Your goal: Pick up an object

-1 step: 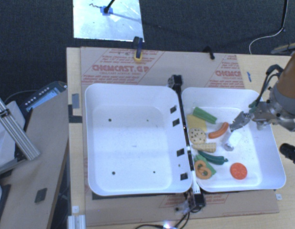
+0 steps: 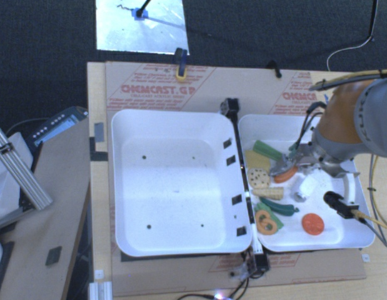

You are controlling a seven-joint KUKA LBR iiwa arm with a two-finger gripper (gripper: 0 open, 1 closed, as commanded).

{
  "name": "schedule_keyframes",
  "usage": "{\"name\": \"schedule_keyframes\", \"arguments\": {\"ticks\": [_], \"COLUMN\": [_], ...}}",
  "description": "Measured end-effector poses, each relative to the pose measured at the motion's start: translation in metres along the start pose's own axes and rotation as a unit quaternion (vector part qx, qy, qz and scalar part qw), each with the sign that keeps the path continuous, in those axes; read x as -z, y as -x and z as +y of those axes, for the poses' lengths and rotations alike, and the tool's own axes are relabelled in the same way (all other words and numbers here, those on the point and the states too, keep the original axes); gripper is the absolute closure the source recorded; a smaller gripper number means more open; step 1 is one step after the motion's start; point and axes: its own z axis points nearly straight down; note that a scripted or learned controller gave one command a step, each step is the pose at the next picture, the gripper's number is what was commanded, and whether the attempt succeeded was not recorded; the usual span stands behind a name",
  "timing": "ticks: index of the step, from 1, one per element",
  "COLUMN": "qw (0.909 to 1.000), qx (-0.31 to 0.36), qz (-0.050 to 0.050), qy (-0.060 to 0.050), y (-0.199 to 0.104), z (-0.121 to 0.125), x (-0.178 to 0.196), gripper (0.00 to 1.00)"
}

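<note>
One orange carrot-like piece (image 2: pixel 286 175), elongated, by gripper (image 2: pixel 287 165), right bin (image 2: pixel 356 233).

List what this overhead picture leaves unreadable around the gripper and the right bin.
- Gripper: small and blurred against the toys, so its grip on anything is unclear.
- Orange piece beside the gripper: partly covered, so its shape is unclear.
- Right bin: the arm covers its upper right part.
- Arm: cut off by the right edge.
- Spotted yellow piece: too small to identify.

Gripper (image 2: pixel 287 165) low in right bin (image 2: pixel 356 230), tips at orange piece (image 2: pixel 284 175) beside green stick (image 2: pixel 268 150).
</note>
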Motion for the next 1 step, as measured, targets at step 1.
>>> {"name": "schedule_keyframes", "arguments": {"ticks": [1], "qw": [1.0000], "qx": [-0.001], "qz": [-0.001], "qy": [0.003], "y": [0.0017], "z": [0.0012], "x": [0.0181], "gripper": [1.00]}}
